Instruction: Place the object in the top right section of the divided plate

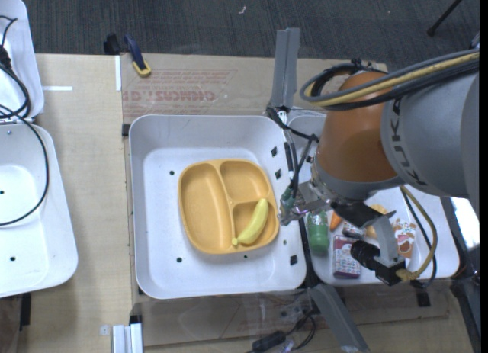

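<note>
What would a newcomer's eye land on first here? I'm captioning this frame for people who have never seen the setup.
First the yellow divided plate in the left bin, with a banana lying tilted in its lower right section. Next the big grey and orange arm reaching in from the right, looming over the edge between the bins. Under it, the right bin holds small items, among them a green one.

Robot lab: KUKA arm, bins, cables.
</note>
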